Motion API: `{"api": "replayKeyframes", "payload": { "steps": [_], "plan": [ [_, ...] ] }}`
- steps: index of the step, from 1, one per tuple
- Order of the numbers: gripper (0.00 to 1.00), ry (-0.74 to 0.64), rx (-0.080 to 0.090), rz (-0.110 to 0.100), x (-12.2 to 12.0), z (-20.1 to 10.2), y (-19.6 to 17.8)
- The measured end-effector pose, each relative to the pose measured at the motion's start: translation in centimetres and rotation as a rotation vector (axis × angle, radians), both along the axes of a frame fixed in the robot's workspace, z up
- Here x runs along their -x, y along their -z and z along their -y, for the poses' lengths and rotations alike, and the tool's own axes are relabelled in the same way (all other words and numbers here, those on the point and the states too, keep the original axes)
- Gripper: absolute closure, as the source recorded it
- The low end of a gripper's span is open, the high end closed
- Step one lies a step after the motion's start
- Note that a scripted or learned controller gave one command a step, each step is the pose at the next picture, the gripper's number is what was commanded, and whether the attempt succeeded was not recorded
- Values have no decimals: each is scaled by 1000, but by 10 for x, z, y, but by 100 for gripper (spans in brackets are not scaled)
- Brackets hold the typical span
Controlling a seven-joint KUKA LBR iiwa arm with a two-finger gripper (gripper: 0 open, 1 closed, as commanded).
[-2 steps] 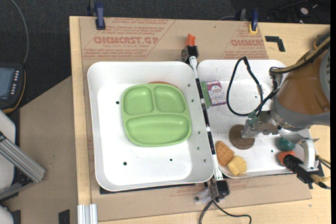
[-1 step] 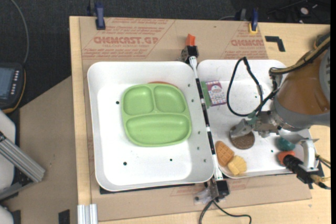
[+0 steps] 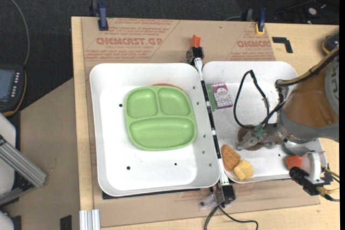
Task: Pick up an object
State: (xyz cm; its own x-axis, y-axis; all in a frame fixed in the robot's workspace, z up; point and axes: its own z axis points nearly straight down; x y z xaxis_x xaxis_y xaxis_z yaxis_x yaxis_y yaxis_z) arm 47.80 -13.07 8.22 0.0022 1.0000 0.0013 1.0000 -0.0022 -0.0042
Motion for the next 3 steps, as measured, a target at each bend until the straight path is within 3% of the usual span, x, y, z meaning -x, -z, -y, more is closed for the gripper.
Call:
{"api": "replayKeyframes", "payload": {
  "steps": [1,2,3],
  "plan": [
    [0,-6,3,11,-64,-6,-3],
    [0,-5,5,13,-141,22,-19],
    [0,-1,8,14,-174,89,-86]
  ]
}}
